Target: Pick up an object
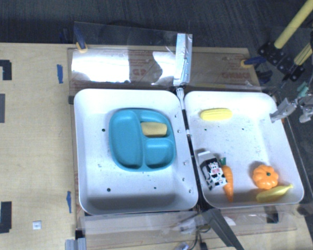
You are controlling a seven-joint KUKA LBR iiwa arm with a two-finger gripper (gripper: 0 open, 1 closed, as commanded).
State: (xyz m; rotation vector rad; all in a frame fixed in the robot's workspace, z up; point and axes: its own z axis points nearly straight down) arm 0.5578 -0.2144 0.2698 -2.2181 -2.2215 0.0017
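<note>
Gripper (291, 110) sits at the right bin's (250, 132) three o'clock rim; whether open or closed cannot be told. Right bin contents: corn cob (216, 114) at twelve o'clock, pumpkin (265, 176) and banana (274, 192) at five, carrot (227, 181) touching a cow toy (214, 173) at seven. Left bin (94, 139): blue divided plate (141, 138) carrying a yellow block (154, 129).

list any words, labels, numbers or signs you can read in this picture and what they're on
None can be read.
Cardboard behind the bins: faint reddish print, too blurred to read.
Cardboard under the clear sheet: reddish print, blurred and washed out by glare.
Black and white toy in the right bin: dark markings, no legible text.
Blue tray, corn, pumpkin: no text seen.
</note>
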